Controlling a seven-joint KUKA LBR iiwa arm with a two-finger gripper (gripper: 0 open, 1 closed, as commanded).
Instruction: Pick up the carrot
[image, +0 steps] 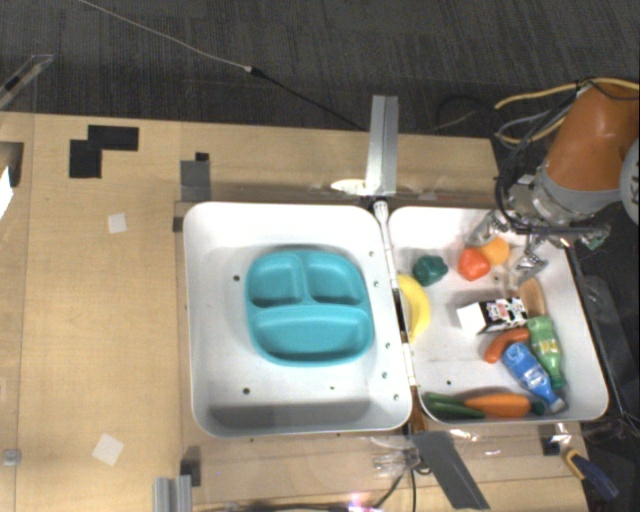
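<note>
The gripper (520, 245) hovers at the right bin's (590, 330) far end; its grip state is indeterminable. Travel to the carrot (497, 405) by the near wall, aligning lengthwise.

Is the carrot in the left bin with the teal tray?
No, the carrot lies along the near edge of the right bin, beside a green vegetable.

We are looking at a robotics lab. A wooden bench (90, 330) with black marker patches (100, 148) bears two white bins (200, 330) clamped by metal brackets (383, 140), with loose cables (530, 105) trailing by the arm (590, 140).
</note>
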